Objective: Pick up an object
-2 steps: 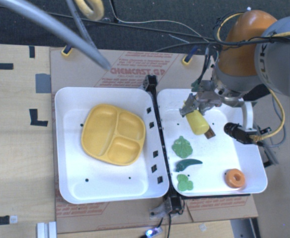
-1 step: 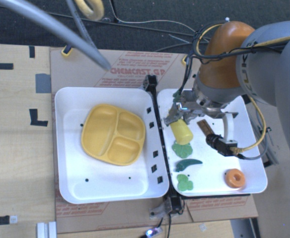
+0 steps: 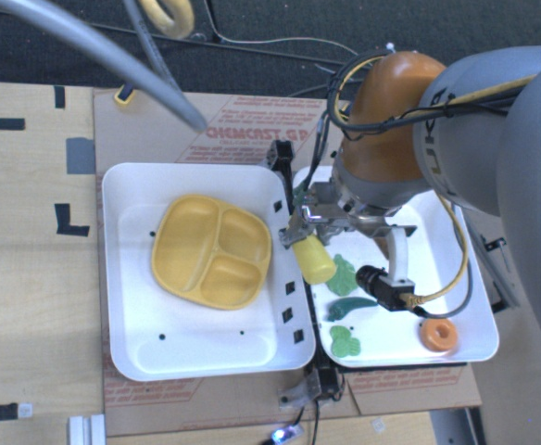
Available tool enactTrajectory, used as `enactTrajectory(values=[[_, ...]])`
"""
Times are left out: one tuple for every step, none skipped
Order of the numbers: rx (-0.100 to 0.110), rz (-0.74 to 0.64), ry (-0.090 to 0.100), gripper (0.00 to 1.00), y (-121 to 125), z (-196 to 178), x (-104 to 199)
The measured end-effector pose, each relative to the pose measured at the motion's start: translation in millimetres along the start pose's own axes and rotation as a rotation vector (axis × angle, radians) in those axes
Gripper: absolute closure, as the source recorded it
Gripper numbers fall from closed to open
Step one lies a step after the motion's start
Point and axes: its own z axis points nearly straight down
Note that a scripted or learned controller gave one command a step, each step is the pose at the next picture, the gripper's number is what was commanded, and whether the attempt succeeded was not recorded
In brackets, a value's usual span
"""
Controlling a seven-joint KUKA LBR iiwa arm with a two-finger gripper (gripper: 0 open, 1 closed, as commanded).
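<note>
Yellow cylindrical block (image 3: 314, 259) sits at the right bin's (image 3: 470, 346) left edge, directly under the gripper (image 3: 300, 233) — whether the jaws clasp it cannot be told. Judged step: grasping. Next move — a straight lift clear of the green pieces (image 3: 345, 276).

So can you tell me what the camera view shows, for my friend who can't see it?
A grey and orange robot arm reaches from the right over the right white bin, its gripper right at a yellow cylinder. That bin also has green toy pieces and an orange ring. The left white bin has a yellow divided plate.
</note>
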Motion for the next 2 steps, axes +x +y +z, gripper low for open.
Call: enactTrajectory(values=[[0.001, -0.001, -0.001, 1.00, -22.3, 8.1, 54.8], [0.000, 0.003, -0.002, 0.00, -21.4, 7.8, 52.0]])
